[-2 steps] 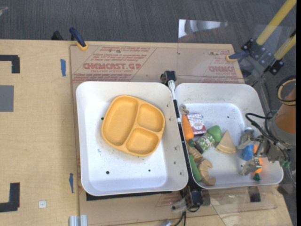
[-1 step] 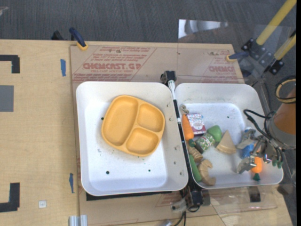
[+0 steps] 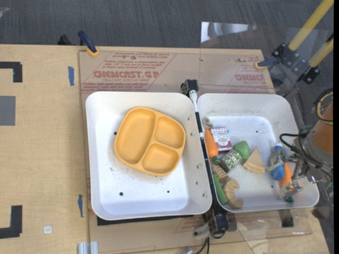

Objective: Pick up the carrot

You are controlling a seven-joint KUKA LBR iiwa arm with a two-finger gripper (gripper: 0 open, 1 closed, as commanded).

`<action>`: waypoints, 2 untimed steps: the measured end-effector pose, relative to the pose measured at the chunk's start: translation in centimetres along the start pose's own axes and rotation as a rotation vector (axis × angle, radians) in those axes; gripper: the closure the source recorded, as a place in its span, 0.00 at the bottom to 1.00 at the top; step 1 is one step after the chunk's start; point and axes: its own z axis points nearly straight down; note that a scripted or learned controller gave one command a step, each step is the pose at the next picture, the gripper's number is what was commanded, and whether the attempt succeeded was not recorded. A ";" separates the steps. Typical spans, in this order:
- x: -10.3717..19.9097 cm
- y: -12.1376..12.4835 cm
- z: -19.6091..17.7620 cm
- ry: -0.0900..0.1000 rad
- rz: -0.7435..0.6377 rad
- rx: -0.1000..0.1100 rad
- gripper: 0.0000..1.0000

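The carrot [image 3: 211, 143], an orange stick, lies along the left wall of the right bin [image 3: 249, 102], just left of a small pink-and-white carton [image 3: 221, 137]. My gripper [image 3: 288, 186] hangs low over the right bin's front right corner, far right of the carrot, with cables around it. A small blue piece [image 3: 276, 169] and a small orange piece [image 3: 286, 174] sit right beside the gripper; whether they are toys or parts of it is unclear. Nothing shows as held.
The left bin [image 3: 100, 184] bears a yellow divided plate [image 3: 150, 141]. Around the carrot lie a green pepper [image 3: 239, 151], a tan wedge [image 3: 255, 162] and several brown and green pieces [image 3: 226, 187]. The arm's orange band [image 3: 323, 136] is at the right edge.
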 end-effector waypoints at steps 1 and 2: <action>-0.7 0.1 0.1 0.007 0.250 -0.004 0.00; -1.4 0.1 -1.3 -0.013 0.248 0.001 1.00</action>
